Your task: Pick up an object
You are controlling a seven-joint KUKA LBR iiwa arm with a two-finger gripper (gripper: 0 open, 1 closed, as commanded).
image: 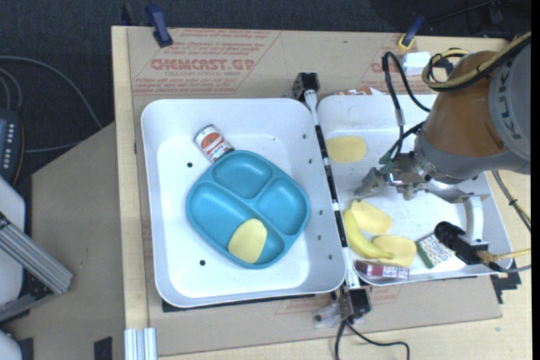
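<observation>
Just below the gripper [377,178] (fingers spread apart, clamping nothing) lies a yellow banana [371,232] in the right bin [371,110], a round yellow piece [347,149] just to its upper left.

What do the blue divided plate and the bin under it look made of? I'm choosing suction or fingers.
Blue divided plate: probably moulded plastic, smooth and slightly glossy, with rounded compartment ridges. Left bin: likely thin white plastic, smooth, with rounded corners and a soft sheen.
</observation>
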